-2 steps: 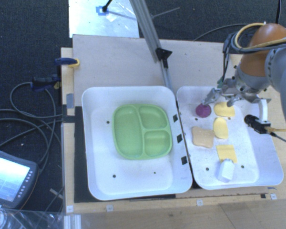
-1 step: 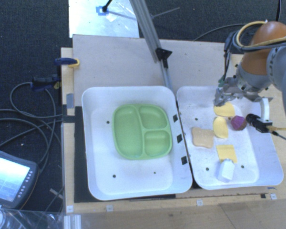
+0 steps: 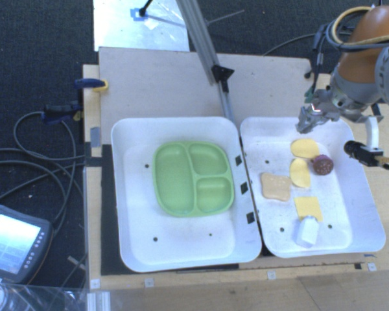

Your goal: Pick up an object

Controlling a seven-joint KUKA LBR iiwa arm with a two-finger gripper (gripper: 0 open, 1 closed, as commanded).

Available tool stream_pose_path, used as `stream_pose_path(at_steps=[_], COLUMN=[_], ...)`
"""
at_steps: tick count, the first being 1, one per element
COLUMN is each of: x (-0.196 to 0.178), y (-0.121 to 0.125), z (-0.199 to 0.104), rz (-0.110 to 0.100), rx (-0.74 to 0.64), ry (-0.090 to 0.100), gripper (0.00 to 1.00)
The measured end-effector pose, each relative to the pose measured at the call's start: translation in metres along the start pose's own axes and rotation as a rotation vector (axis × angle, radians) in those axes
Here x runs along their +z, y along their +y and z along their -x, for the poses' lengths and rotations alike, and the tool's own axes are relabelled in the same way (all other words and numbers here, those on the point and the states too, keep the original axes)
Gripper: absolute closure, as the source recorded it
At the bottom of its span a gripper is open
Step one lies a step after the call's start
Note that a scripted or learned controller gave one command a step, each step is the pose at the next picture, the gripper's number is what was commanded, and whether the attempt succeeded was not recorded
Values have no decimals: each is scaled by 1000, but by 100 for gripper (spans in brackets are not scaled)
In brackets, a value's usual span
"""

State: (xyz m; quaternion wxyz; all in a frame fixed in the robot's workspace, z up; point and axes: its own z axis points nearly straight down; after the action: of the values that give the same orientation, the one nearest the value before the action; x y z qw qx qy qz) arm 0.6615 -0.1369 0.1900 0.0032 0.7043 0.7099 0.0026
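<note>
Currently my jaws (image 3: 309,118) hang over the far edge of the right-hand shallow white bin (image 3: 360,193), tips pointed down; from this slanted look-down I cannot tell how they stand. Nearest candidate is the flat pale-yellow oval slice (image 3: 305,148), lying just toward the near side of the jaws, long axis running across the bin, with a small dark-red round disc (image 3: 322,165) just beyond it. My judgement: short travel toward me, then descent, and keep off that disc.
</note>
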Motion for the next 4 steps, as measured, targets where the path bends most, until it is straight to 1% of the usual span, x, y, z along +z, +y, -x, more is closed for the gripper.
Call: stream_pose_path(at_steps=[1, 2, 4], x=[-66, -73, -46], y=[3, 4, -29], z=[-3, -3, -101], rz=[2, -4, -10], rx=[0, 0, -2], ry=[-1, 0, 3], gripper=[100, 100, 100])
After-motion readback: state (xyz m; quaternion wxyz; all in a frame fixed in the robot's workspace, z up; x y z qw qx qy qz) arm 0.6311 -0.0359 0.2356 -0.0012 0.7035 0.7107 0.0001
